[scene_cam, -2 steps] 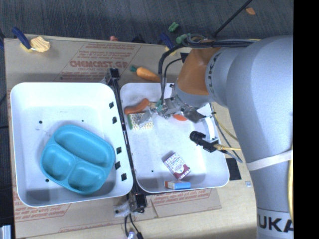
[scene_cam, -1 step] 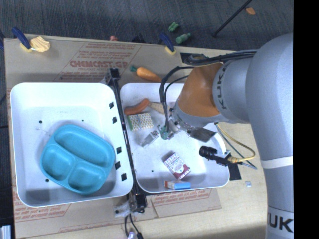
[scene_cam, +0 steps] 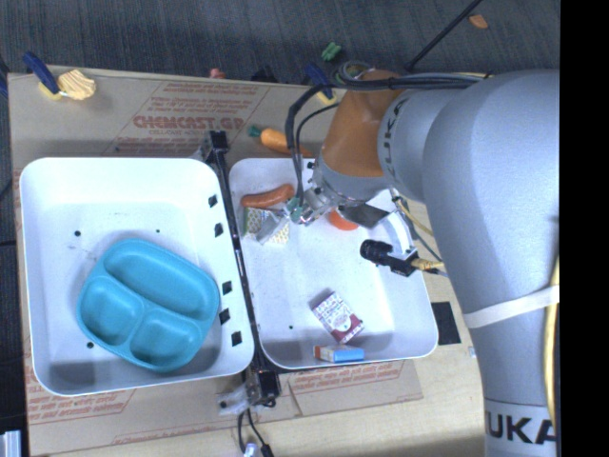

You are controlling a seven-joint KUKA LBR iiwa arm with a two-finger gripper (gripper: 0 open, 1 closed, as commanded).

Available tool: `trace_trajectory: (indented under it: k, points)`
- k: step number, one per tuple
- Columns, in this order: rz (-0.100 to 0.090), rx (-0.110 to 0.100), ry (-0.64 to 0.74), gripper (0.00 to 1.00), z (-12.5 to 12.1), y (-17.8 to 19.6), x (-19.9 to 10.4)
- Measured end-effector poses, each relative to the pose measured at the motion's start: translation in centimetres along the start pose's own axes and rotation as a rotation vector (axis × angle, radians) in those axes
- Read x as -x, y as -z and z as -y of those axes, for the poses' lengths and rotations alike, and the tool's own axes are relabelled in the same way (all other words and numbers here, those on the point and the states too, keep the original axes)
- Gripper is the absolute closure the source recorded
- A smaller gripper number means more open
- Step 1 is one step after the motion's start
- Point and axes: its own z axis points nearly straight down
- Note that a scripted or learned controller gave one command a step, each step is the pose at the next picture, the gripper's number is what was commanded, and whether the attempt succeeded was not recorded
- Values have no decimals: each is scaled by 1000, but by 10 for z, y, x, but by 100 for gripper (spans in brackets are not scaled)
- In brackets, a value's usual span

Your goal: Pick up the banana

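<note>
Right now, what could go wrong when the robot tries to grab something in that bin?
The gripper sits low in the right bin, crowded by a sausage-like piece and a silvery wrapper, so it might nudge or grab those instead. I cannot pick out a banana for sure, so it may miss. The big grey arm hides part of the bin, so things there could get bumped.

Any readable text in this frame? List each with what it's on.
"CHEMCAST GP": red print on the brown cardboard sheet under the white bins.
"UKA": letters on the grey arm, cut off at the frame's bottom edge.
Smaller red print on the cardboard: too blurred to read.
Small red-and-white packet: print too small to read.
</note>
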Motion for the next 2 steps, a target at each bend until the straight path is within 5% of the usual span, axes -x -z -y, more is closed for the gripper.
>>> trace_trajectory:
  k: [1,2]
  points:
    - [-1,-1,622,0,15,0,-4]
    - [3,1,898,0,-15,0,-2]
